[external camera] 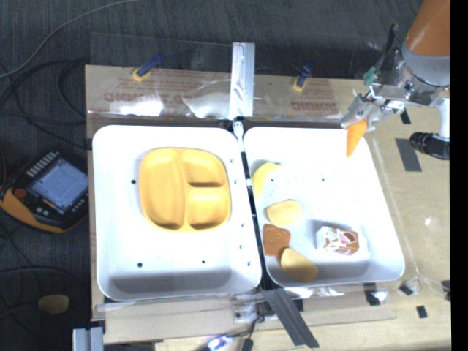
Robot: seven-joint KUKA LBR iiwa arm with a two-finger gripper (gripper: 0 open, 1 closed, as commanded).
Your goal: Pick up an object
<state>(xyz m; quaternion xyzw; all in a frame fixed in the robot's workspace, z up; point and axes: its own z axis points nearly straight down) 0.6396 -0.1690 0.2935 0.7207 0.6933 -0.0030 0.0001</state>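
Two white bins sit side by side on the bench (110, 86). At the right bin's (380, 196) far right corner, the end effector (363, 117), partly cut off, grips an orange carrot-shaped piece (354, 137). The left bin (117, 218) holds a yellow sectioned plate (184, 189); the right holds rounded toy foods and a small carton (338, 240).

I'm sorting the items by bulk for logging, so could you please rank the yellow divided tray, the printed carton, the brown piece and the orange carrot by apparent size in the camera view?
1. Yellow divided tray, by far the largest.
2. Printed carton.
3. Brown piece and orange carrot: too alike to rank, and the carrot sits higher, at the jaws.
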